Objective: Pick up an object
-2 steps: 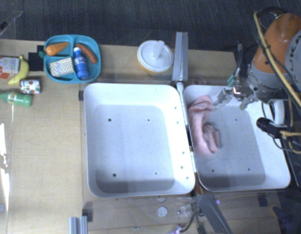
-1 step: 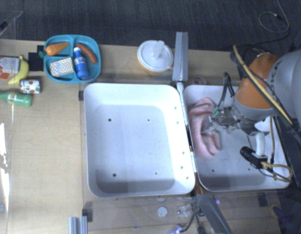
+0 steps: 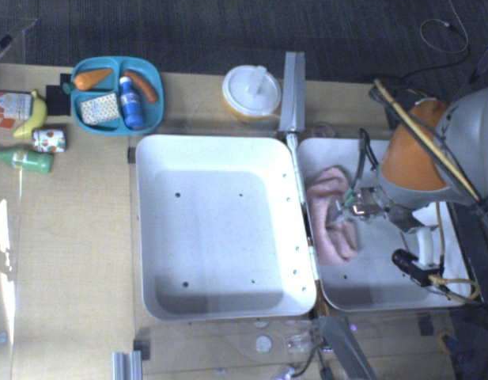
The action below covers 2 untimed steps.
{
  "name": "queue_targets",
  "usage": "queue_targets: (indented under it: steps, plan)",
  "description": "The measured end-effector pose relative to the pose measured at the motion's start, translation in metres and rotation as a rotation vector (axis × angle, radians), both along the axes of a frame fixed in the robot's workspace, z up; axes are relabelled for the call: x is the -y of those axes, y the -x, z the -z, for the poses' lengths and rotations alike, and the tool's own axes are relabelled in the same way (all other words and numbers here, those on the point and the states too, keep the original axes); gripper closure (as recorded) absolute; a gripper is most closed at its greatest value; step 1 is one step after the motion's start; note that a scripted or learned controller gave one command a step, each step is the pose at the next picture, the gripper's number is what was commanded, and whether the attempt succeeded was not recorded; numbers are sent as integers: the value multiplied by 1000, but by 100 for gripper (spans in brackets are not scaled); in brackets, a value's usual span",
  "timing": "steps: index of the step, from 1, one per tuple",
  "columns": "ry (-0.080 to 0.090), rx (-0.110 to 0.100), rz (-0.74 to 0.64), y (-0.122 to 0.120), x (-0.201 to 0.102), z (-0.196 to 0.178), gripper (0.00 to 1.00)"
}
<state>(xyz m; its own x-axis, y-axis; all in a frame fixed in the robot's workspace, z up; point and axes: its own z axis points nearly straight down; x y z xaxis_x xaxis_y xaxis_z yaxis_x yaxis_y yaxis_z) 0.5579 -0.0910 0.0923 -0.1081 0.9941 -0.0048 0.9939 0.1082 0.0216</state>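
Camera view is showing the claw (image 3: pixel 344 212) pressing into the pink cloth (image 3: pixel 332 212) beneath it, grip unclear, risking pinching only a slipping fold.

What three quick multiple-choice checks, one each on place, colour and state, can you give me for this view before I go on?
1. Where does the cloth lie?
A. in the left bin
B. in the right bin
C. on the bench beside the tray

2. What colour is the tray at the bench's far left?
A. blue
B. red
C. black

3. How does the hand stand to the cloth?
A. high above the left bin
B. down at the cloth
C. parked off the bench

Answers: 1 B, the pink cloth lies by the left wall of the right bin. 2 A, its rim and dividers are blue. 3 B, the hand sits low over the cloth's middle; whether it grips cannot be told.
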Motion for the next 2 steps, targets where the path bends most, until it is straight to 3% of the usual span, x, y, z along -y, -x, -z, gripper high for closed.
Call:
queue_targets:
  steps: [1,2]
  plan:
    - [-4,3,-3,-2,-3,-11,100]
    - [0,-18,-215,-59,-37,-93,100]
